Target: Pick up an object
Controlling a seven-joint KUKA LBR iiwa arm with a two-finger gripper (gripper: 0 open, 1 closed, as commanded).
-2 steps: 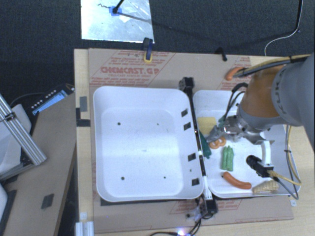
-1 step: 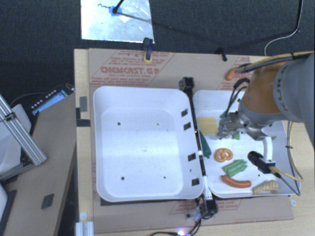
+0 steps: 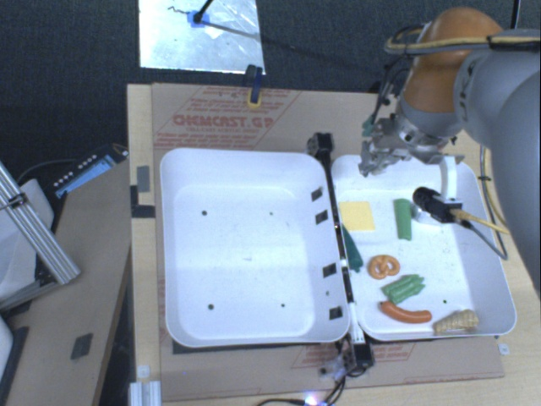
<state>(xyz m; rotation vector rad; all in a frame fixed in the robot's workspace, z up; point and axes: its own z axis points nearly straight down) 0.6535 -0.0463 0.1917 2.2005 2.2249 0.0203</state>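
the gripper is hovering over the right bin, fingers' state unclear; below it a yellow slice, green stick and pretzel are lying apart.

grey arm from the right, wrist bent downward

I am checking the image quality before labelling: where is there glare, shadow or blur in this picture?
Camera view: strong glare on the foil sheet at the top; the left bin is bright, nearly washed out; soft shadows lie under the end effector on the right bin; the small items, like the pretzel, look slightly soft.
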